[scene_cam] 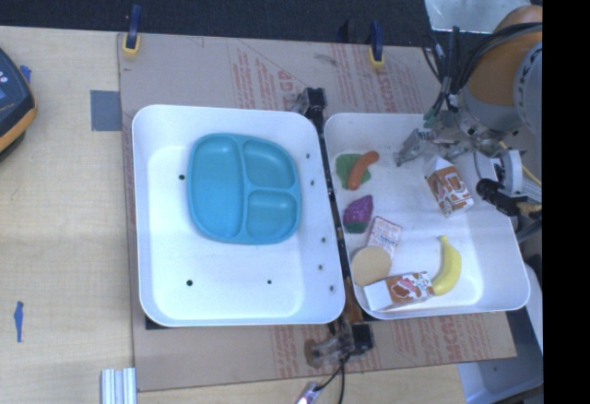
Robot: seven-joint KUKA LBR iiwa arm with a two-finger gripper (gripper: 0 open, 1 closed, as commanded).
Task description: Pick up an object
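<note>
Item: claw [426, 142], hanging low over the far part of the right bin [498, 296], its two dark fingers standing spread apart with nothing between them.

Step in hand, as I am judging it: the approach. Nothing is being lifted yet. The next move is calling for a choice of target, a drop onto it with the fingers astride, and a close before any rise.

Nearest candidate: one small carton [449, 189] with red-brown print, lying just beside the claw, toward the near side of the bin.

Further candidates, all in the same bin:
- one orange and green carrot-like toy [356, 168], lying to the claw's far side from the arm, near the bin's dividing wall;
- one purple toy [358, 212], beyond that and nearer me;
- one small flat packet [384, 234];
- one tan disc [371, 265];
- one printed box [406, 288], lying at the near rim;
- one yellow banana [448, 266], well apart from the claw.

Seven pickable things in all.

Left bin [157, 291]: one blue divided plate [244, 188], well apart from the claw.

Table [55, 208]: two bins counted.
</note>
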